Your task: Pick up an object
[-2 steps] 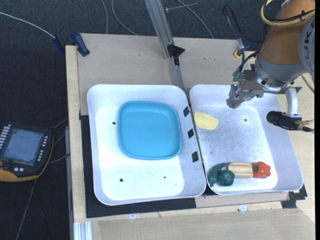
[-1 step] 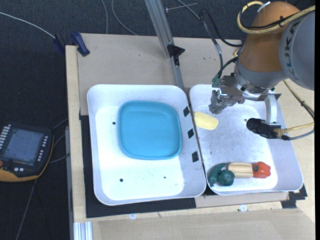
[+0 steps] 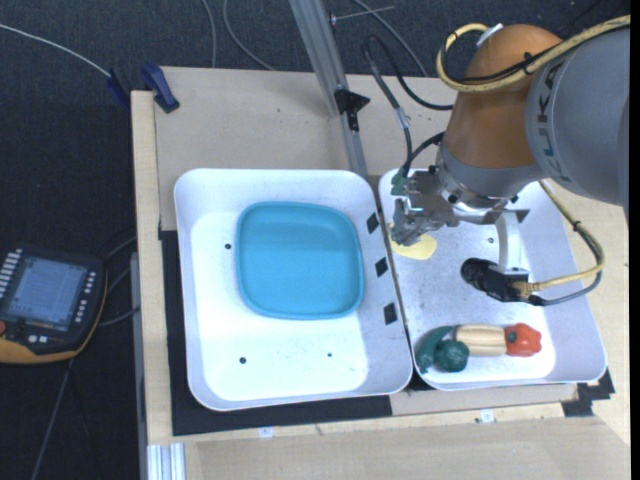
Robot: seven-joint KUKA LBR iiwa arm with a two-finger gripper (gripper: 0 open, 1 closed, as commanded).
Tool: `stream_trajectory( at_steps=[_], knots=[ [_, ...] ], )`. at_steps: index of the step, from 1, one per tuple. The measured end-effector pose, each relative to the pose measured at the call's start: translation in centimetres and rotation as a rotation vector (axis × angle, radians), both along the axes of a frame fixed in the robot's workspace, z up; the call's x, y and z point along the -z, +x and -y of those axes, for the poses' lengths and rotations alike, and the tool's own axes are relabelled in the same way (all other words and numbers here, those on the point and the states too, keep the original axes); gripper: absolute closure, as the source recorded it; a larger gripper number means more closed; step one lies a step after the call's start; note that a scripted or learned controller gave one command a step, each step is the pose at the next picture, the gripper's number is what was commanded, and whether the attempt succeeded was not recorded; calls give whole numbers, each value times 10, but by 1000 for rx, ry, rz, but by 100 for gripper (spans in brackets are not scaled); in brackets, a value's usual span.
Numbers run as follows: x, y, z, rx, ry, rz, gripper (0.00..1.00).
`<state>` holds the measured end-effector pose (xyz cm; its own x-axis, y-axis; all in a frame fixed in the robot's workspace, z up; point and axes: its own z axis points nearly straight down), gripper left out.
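Note:
My gripper [image 3: 408, 230] hangs over the left side of the right bin [image 3: 575, 318], close to the wall between the bins. A pale yellow flat piece [image 3: 420, 247] lies right under its tip, partly hidden by it. Near the bin's front edge lie a dark green lump [image 3: 442, 353], a tan wooden cylinder [image 3: 482, 340] and a red piece [image 3: 523, 339] in a row. A blue square plate [image 3: 300, 258] fills the middle of the left bin [image 3: 205, 268].
A slanted metal post [image 3: 325, 48] rises behind the bins. A handheld control pendant [image 3: 45, 298] lies on the floor at the left. Cables run across the dark floor at the back.

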<state>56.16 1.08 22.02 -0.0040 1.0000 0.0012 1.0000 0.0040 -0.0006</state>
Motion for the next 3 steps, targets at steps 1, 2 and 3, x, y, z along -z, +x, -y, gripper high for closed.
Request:
stream_trajectory(
  at_steps=[1,2,3],
  knots=[
    [-15,-15,-47,-1,0,2,100],
    [-12,-42,-83,0,0,0,100],
    [-12,-41,-81,4,-1,1,0]
  ],
)
